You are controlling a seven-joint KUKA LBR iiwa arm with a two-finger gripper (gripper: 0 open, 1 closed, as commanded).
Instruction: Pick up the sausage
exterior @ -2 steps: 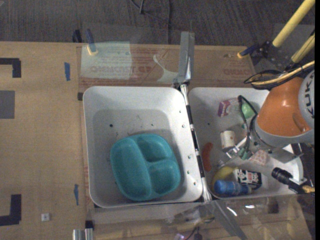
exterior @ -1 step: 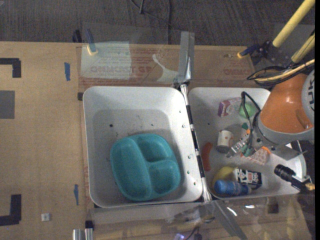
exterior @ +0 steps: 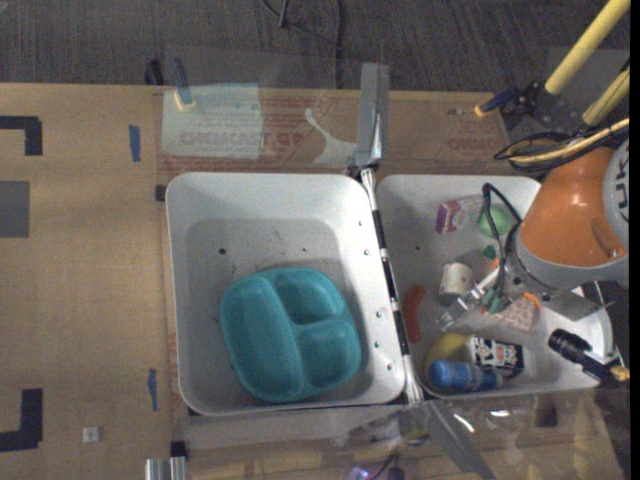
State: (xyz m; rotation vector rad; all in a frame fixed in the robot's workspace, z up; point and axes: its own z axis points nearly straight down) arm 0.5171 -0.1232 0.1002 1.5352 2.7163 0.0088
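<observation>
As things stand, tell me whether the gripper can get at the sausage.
Probably yes. The sausage lies exposed along the left wall of the right bin, with nothing on top of it. The gripper hangs just to its right. The wall close beside it may crowd a finger.

my bench (exterior: 80, 298) is a flat tan surface, cardboard-brown, with black corner marks along its left side and short strips of blue tape (exterior: 134, 143) here and there. two shallow white bins sit directly on it, side by side and touching: the left bin (exterior: 200, 218) and the right bin (exterior: 405, 208). behind the left bin a clear plastic sheet (exterior: 250, 126) with faint lettering lies flat on the bench.
</observation>
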